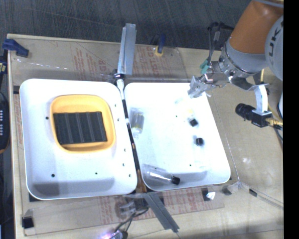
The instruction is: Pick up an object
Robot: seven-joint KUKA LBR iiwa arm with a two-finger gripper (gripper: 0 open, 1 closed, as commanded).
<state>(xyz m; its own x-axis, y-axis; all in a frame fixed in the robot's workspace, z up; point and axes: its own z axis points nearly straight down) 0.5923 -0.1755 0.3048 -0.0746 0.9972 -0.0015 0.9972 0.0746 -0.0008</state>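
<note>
My gripper (pixel 197 87) hangs over the far right corner of the right bin (pixel 217 153), reaching in from the right. Below and in front of it, on the bin floor, lie two small black pieces (pixel 193 122) (pixel 199 142). A clear tube with a black cap (pixel 162 175) lies near the front wall. A small clear item (pixel 137 119) rests against the left wall. A yellow tray with a black ribbed insert (pixel 81 126) sits in the left bin (pixel 65 183). Nothing clearly shows in the gripper.
A metal bar (pixel 126 49) stands up at the back between the two bins. A black fitting (pixel 251 114) juts out right of the right bin. Clamps and brackets (pixel 154 210) sit along the bench's front edge.
</note>
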